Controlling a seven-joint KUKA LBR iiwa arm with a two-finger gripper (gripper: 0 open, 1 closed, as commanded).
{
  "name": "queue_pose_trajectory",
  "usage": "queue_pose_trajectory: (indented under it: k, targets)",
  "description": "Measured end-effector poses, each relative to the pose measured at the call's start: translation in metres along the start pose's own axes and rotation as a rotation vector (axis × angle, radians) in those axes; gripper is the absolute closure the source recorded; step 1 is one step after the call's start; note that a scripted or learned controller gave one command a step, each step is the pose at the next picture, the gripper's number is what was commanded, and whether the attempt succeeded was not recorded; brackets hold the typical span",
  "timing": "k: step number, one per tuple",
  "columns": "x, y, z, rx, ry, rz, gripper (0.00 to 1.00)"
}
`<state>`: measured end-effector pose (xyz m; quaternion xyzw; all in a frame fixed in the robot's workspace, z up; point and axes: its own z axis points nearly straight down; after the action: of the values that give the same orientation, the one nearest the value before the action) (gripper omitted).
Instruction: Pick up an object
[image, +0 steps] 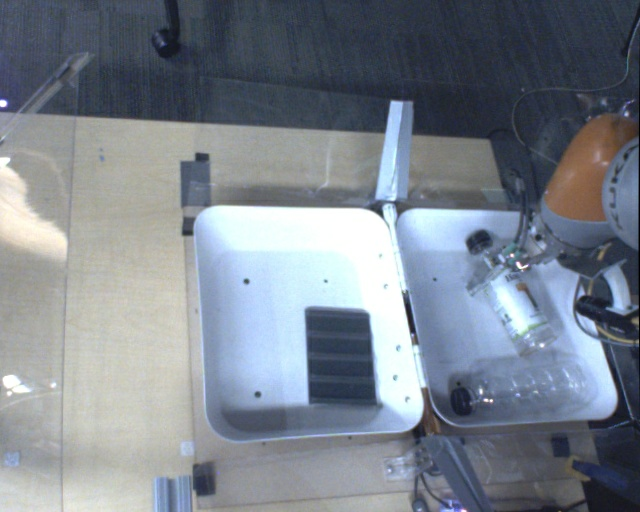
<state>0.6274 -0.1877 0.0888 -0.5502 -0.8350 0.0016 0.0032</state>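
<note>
The grey arm (600, 190) comes in from the right edge, its orange band above the back of the right bin (440, 310). The gripper (503, 265) sits low over the back half of that bin, near its middle. It is too small and too cluttered to make out, so whether it is spread or closed cannot be told.

Just in front of the gripper, a small clear bottle (522, 318) with a pale label lies on its side. It is tilted, its upper end up against the gripper and its lower end pointing to the bin's front right. Whether the gripper has hold of it is not clear.

Along the front wall of the same bin lies a larger clear plastic bottle (525, 385), also on its side, with its black cap (460, 400) toward the bin's front left corner. The two bottles are near each other but apart.

The left bin (290, 216) holds a black ribbed slab (340, 355), lying flat toward the front right part of the floor, well apart from the gripper. Both bins rest side by side on the pale wooden bench (110, 300).
</note>
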Motion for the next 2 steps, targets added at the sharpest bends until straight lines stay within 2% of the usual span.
queue_pose_trajectory:
  k: [1,2]
  targets:
    - [-0.022,0.016,0.004,0.031,0.031,0.001,0.00]
    - [-0.032,0.028,0.003,0.009,0.006,-0.029,0.00]
